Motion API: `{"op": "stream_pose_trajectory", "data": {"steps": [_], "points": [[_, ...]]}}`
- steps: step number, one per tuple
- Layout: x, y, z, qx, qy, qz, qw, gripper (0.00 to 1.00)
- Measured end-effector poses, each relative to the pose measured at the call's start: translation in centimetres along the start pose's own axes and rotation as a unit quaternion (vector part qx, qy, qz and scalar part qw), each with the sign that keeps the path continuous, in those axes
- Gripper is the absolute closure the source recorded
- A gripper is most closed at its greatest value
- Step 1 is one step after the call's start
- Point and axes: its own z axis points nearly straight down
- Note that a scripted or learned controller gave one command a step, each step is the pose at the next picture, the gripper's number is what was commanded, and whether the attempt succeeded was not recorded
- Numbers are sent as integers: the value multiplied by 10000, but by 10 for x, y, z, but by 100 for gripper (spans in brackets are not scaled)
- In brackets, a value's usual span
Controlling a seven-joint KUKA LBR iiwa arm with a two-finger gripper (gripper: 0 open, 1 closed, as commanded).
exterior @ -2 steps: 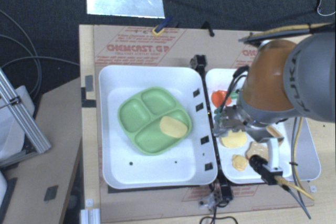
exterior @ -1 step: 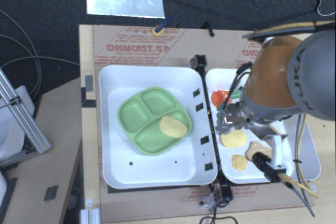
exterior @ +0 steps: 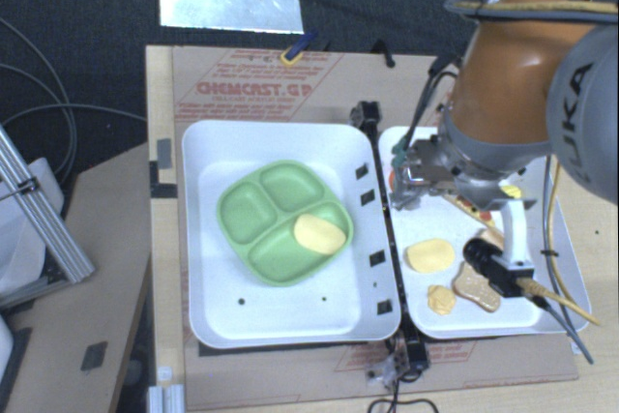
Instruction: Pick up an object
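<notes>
Nearest in the right bin lie a small yellow piece and, just beside it, a tan biscuit-shaped piece; a little farther is a pale yellow round piece. In the left bin a green divided plate carries a yellow lump in its large compartment. The gripper hangs low over the far left part of the right bin, near the divider; whether it is parted or closed I cannot tell. Under both bins, on the worktop, lies a cardboard sheet.
</notes>
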Motion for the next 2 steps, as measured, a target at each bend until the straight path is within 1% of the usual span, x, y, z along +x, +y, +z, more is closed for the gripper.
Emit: {"op": "stream_pose_trajectory", "data": {"steps": [1,2], "points": [[78,-12,25,54,2,-12,10000,100],[27,-10,16,38,-15,61,10000,100]]}}
